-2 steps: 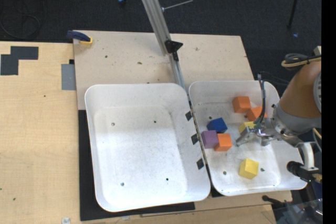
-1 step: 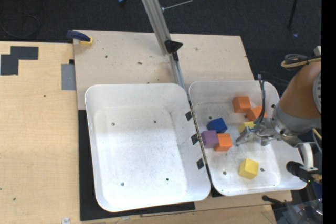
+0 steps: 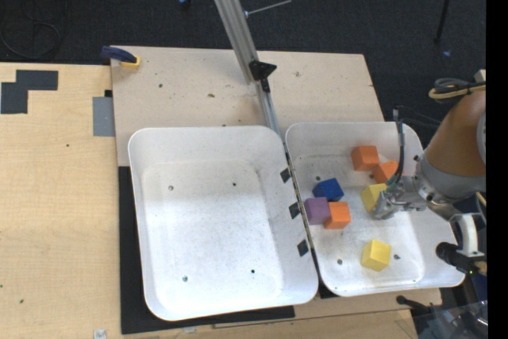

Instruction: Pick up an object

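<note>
The right bin (image 3: 349, 282) holds several blocks: an orange one (image 3: 365, 157) at the back, a smaller orange one (image 3: 386, 170) beside it, a blue one (image 3: 328, 189), a purple one (image 3: 317, 209), an orange one (image 3: 338, 214) touching the purple, a yellow one (image 3: 372, 195) and another yellow one (image 3: 376, 255) near the front. My gripper (image 3: 386, 205) is low in the right bin, right against the yellow block in the middle. Its fingertips are hard to make out against the block.
The left bin (image 3: 159, 171) lies beside the right one, with black clips (image 3: 294, 209) along the shared rim. A slanted aluminium post (image 3: 235, 20) rises behind the bins. The wooden bench (image 3: 55, 194) extends left.
</note>
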`<control>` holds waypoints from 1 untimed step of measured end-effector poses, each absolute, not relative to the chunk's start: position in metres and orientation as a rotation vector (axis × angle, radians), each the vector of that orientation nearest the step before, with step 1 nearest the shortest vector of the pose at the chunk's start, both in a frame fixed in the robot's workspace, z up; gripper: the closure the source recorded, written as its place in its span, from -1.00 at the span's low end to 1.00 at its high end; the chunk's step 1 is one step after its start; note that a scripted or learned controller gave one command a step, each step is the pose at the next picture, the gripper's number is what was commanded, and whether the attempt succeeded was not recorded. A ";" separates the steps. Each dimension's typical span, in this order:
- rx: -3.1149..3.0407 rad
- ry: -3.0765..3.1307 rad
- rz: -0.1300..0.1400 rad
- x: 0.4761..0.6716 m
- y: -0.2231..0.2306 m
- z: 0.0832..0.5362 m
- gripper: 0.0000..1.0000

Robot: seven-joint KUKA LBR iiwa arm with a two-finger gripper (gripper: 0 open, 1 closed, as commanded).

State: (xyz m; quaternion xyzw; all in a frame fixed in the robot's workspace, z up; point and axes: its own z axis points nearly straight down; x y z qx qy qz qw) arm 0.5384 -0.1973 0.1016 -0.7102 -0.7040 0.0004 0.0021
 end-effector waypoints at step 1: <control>-2.231 -2.215 -0.002 0.532 -0.203 0.160 1.00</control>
